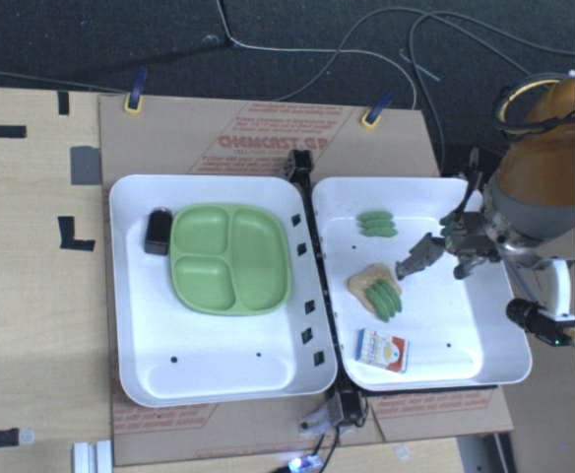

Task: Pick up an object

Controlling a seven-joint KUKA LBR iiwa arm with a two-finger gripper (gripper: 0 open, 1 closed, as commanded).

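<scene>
I am hovering the gripper (435, 254) with its fingers spread and gripping nothing, while the tan and green toy (377, 291) is lying just beside them, toward the bin divider.

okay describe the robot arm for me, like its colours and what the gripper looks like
The arm is a bulky rounded grey body with an orange band above the wrist. Its two-finger gripper is dark, with slim blackish fingers and a small teal-green patch near their base. A black fitting sits lower on the arm.
</scene>
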